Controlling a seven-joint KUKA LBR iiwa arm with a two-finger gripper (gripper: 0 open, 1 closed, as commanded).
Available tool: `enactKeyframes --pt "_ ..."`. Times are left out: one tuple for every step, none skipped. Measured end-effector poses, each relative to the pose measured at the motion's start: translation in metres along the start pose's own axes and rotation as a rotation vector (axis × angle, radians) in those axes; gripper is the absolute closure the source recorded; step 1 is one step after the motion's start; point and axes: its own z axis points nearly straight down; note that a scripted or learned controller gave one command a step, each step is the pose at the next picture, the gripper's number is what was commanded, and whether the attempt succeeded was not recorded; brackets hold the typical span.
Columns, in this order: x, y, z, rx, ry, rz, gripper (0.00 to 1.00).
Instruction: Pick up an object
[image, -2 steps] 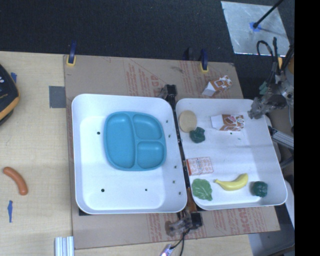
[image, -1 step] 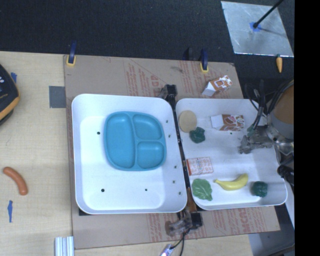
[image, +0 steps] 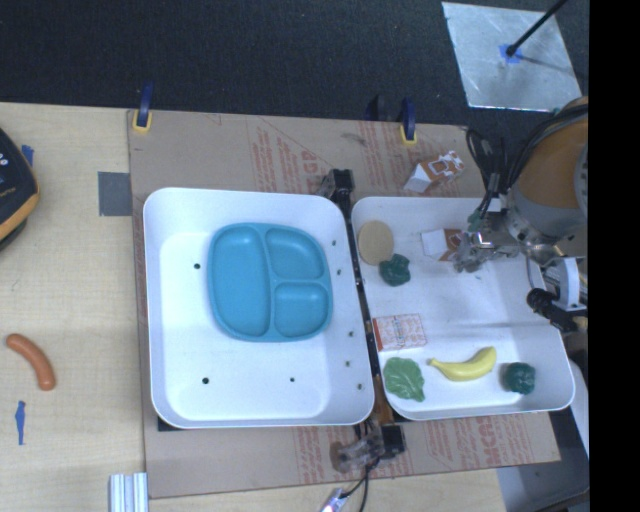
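Note:
The right bin (image: 540, 320) holds several small items. A tan round disc (image: 376, 240) lies at its back left, with a dark green broccoli piece (image: 396, 269) just in front of it. A yellow banana (image: 465, 365) lies near the front, between a light green leafy piece (image: 404, 378) and a dark green lump (image: 518, 377). A flat red-and-white card (image: 398, 330) rests near the left wall. My gripper (image: 468, 256) hangs low over the bin's back part, beside a small white-and-brown packet (image: 440, 242). Nothing shows in its grasp.
The left bin (image: 170, 300) holds a blue divided plate (image: 270, 280). A crumpled wrapper (image: 436, 172) lies behind the right bin. On the bench at far left lies a sausage (image: 32, 360). The grey arm with its orange band (image: 550, 175) fills the right side.

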Motion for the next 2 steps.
enactKeyframes --pt "-0.019 0.033 0.024 0.038 0.013 0.003 0.0" --pt "-0.026 0.018 -0.028 -0.001 0.001 0.002 0.0"
